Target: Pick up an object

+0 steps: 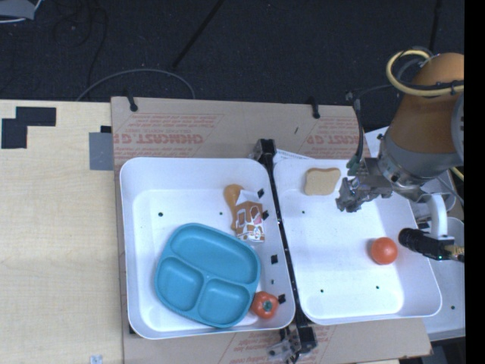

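Item: desk (pixel 61 226) bearing two shallow white bins side by side. Left bin (pixel 140 196): one blue divided plate (pixel 206 275), lying flat toward the near side; one small printed packet (pixel 248 223) just beyond the plate's far corner, touching or overlapping a tan-orange piece (pixel 233 196) whose shape is hard to read; one red tomato-like ball (pixel 264 305) at the plate's near right corner, close to the bin's rim. Right bin (pixel 341 294): one pale bread-like slice (pixel 322 181) near the far wall; one red-orange ball (pixel 383 250) toward the right side, well apart from the slice. Pincer (pixel 350 197): positioned over the right bin's far part, just beside the slice, between slice and ball; nothing is visible between its tips, and whether it is spread or pressed together cannot be told, as the dark mechanism blurs into one mass. Status of task: not yet accomplished by appearance; every object lies in its bin, none lifted. Remaining, in judgement: close on a candidate, likeliest the slice, and raise it. Obscured: the arm's upper portion is cut off at the right; the packet's print is illegible.
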### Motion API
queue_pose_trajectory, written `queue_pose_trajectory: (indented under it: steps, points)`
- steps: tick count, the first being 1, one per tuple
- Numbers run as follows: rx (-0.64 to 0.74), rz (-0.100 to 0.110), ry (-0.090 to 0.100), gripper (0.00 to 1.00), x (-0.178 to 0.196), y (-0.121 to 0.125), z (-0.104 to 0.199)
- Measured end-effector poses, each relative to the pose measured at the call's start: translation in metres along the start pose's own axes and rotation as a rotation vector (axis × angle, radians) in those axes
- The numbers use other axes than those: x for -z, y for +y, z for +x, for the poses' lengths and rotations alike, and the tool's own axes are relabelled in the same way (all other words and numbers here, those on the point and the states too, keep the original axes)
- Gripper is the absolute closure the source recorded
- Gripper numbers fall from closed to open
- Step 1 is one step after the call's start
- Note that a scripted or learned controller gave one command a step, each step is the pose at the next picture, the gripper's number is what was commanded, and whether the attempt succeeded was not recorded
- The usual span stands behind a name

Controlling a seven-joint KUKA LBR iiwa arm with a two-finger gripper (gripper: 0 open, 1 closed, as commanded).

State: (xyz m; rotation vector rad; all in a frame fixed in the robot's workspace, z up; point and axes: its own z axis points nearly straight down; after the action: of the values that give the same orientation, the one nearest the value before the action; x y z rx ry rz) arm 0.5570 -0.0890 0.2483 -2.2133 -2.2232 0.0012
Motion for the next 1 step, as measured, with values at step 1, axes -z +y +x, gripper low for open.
queue_pose_trajectory:
  steps: [1]
  points:
    - [0.000,0.000,0.000,1.00,0.0054,-0.0069,0.0523]
